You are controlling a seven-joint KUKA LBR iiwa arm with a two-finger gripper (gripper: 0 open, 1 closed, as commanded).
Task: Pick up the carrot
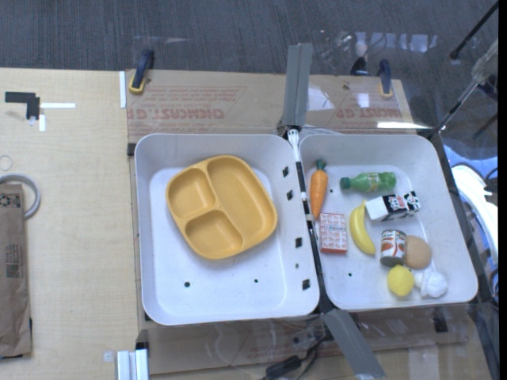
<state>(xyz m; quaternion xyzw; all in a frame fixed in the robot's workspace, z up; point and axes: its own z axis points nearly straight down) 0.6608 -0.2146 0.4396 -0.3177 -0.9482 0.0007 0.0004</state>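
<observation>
the carrot (318, 190) lies in the right bin (444, 172), close by its left wall, green top pointing to 12 o'clock. just at its 5 o'clock is a red and white box (333, 233). a banana (361, 229) lies a bit further to the right. a green bottle (368, 182) is at its 3 o'clock. a yellow tray (220, 206) sits in the left bin (150, 212).
</observation>
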